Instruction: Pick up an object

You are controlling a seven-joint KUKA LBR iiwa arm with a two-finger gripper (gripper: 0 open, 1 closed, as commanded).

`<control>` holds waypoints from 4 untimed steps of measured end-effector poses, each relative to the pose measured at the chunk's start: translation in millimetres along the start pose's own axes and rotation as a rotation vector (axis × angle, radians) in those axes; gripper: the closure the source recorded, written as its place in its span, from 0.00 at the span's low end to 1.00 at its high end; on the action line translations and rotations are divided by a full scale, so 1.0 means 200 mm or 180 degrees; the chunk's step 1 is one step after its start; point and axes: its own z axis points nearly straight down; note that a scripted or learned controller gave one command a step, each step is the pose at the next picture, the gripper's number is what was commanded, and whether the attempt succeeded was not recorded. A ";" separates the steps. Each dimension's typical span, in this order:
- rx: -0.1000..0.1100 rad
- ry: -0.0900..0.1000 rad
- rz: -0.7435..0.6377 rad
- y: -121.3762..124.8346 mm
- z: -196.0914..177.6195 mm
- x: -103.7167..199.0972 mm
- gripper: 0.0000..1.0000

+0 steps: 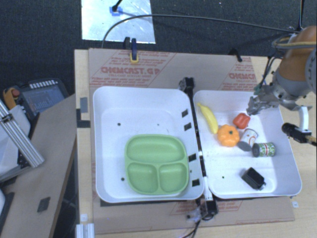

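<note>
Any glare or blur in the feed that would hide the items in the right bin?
Camera view: even lighting, soft shadows; glare sits on the shiny metal sheet behind the bench; the yellow plastic banana and orange pumpkin toy look sharp; the hand is slightly soft.

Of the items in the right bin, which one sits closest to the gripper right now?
The small red item, just below and left of the gripper. The orange pumpkin-like piece, banana, can and black block all lie farther away.

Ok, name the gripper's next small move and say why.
Probably lower straight onto the red object. The gripper hangs just above and right of it in the right bin, with nothing seen held; the orange fruit sits close beside, so descend carefully.
</note>
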 end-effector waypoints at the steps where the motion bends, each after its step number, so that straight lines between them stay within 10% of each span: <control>1: -0.0006 0.0000 -0.0007 0.06 -0.29 0.02 1.00; 2: -0.0005 -0.0001 -0.0007 0.07 -0.56 0.02 1.00; 4: 0.0017 0.0015 -0.0022 0.05 -0.61 0.60 1.00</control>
